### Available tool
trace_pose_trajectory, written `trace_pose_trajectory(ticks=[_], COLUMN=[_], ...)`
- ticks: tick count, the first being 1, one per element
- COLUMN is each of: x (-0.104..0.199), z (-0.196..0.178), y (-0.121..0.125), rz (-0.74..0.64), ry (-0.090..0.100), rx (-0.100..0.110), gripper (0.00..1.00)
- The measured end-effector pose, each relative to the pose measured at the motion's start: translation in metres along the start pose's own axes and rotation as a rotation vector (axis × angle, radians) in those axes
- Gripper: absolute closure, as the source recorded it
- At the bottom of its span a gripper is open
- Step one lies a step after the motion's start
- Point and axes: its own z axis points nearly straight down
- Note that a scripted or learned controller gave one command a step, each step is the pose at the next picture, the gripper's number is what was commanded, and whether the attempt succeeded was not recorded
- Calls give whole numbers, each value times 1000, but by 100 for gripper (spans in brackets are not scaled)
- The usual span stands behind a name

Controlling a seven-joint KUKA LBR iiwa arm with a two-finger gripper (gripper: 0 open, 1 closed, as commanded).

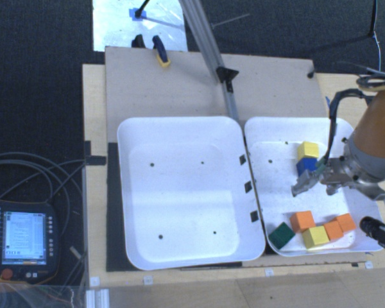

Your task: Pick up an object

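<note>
Inspector: Camera view, bench first. It carries two shallow white bins side by side: the left bin and the right bin.

Clerk: And the arm?

Inspector: The arm, grey with an orange band, enters from the right and hangs over the right bin. Its gripper points left, low above the bin floor, just below the blue block. Fingers are too blurred to judge; I cannot tell how far apart they stand, and nothing is visibly held between them.

Clerk: Off the bench?

Inspector: A control pendant with a lit screen lies on the dark floor at lower left, cables looping above it.

Clerk: The objects?

Inspector: All in the right bin. A yellow block sits touching the blue one near the bin's middle. Along the near wall: a green block at the left corner, an orange block, a second yellow block just beside it, then two more orange blocks further right.
</note>
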Motion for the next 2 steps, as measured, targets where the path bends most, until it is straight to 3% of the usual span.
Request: trace_pose_trajectory(ticks=[2], x=[-11], z=[100], y=[16], rz=[0], ry=[0], rx=[2], gripper=[0])
